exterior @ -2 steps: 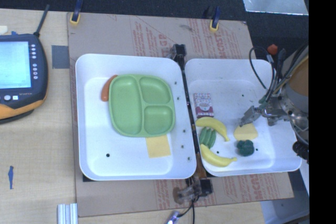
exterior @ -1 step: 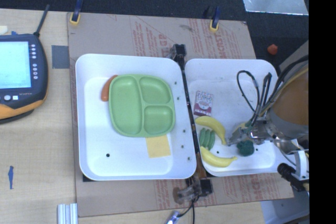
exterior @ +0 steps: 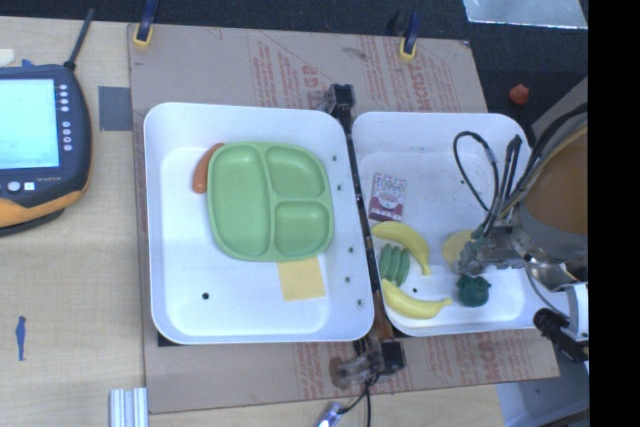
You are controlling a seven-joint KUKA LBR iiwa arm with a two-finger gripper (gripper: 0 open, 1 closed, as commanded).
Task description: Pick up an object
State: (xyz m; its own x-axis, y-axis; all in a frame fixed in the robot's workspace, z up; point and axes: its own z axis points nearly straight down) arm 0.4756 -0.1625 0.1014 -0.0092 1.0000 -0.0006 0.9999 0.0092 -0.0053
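Hand (exterior: 478, 265) sits low in the right bin (exterior: 440, 130), at its 4 o'clock corner, just above a dark green lump (exterior: 473, 291); its grip cannot be told. Two bananas (exterior: 403, 237) and green pods (exterior: 394, 264) lie at 7 o'clock. The left bin (exterior: 170, 215) holds a green tray (exterior: 270, 201).

Green tray (exterior: 270, 202) in left bin (exterior: 170, 215), yellow square (exterior: 302, 280) beside. Two bananas (exterior: 404, 240), green beans (exterior: 394, 263) in right bin (exterior: 420, 130). Claw (exterior: 476, 260) low over green lump (exterior: 474, 291).
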